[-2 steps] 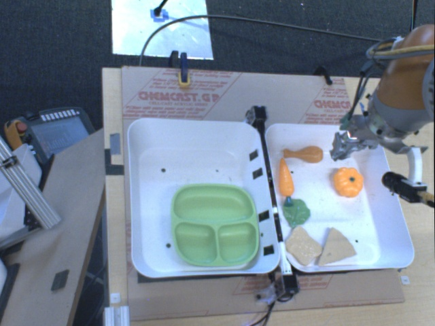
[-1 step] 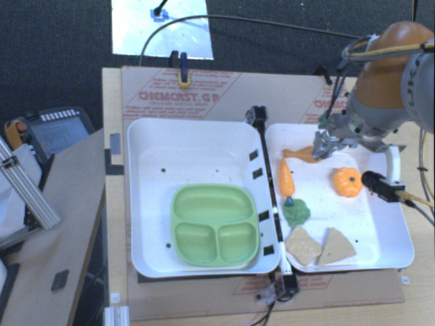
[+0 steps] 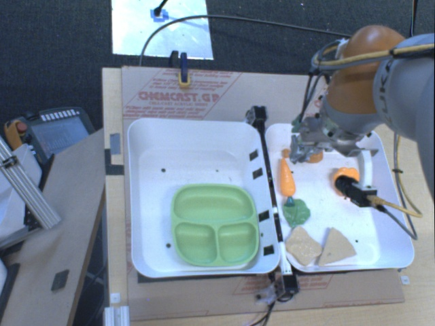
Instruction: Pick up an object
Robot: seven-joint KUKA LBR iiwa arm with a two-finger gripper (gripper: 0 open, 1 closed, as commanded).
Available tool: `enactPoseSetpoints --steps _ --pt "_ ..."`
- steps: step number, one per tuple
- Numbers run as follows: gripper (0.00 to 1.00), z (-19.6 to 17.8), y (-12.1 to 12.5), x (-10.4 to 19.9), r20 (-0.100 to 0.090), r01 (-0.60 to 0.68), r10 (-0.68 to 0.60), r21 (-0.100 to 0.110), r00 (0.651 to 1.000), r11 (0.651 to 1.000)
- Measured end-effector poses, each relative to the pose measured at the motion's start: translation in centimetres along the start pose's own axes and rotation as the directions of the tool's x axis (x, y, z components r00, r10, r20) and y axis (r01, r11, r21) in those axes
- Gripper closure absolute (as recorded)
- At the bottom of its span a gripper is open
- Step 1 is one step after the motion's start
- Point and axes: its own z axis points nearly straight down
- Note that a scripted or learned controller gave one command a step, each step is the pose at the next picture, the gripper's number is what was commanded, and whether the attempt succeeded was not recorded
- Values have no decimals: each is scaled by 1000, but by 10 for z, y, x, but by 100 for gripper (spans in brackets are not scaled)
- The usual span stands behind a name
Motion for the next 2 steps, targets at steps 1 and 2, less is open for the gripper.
enactPoseSetpoints --steps 1,2 --pt "100 -15 -8 55 0 2 -2 -1 1000 1000" --pt "100 -11 -12 99 0 0 0 0 1000 1000"
